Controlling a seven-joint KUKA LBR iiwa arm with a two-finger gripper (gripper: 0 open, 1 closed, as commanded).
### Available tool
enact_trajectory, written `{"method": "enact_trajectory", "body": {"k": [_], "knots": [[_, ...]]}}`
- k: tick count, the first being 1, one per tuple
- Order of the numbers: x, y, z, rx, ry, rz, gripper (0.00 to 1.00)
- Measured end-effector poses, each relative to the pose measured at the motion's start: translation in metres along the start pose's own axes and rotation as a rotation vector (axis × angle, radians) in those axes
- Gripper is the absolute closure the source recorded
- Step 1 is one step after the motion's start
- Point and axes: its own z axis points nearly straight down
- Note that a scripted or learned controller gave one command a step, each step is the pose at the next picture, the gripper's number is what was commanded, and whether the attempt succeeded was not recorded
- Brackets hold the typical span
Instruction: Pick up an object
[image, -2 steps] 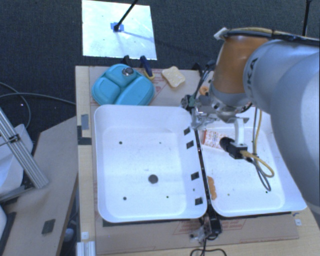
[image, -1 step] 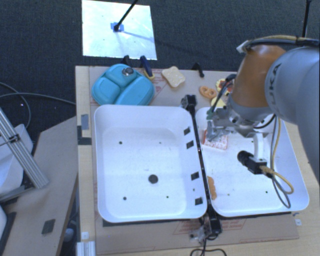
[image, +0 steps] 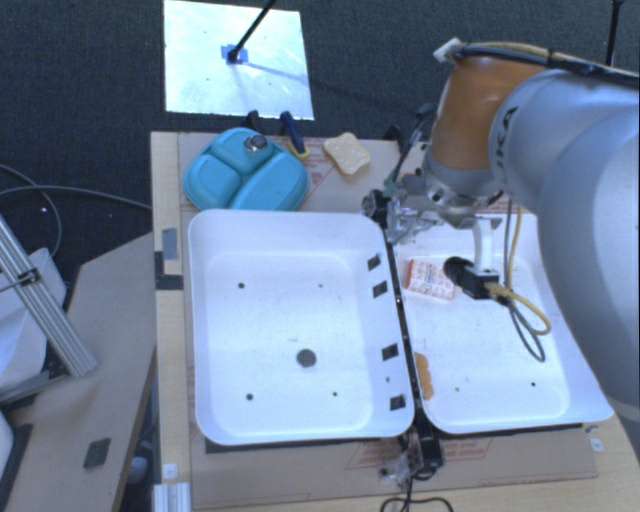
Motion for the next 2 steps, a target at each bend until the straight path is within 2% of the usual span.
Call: {"method": "enact_trajectory", "body": {"k": [1,2], "knots": [[-0.0162,0.0175,0.0002,0.003,-0.001,0.005,1.0],[-0.0194,0.0167,0.0001,0.004,-0.001,0.006,1.0]]}}
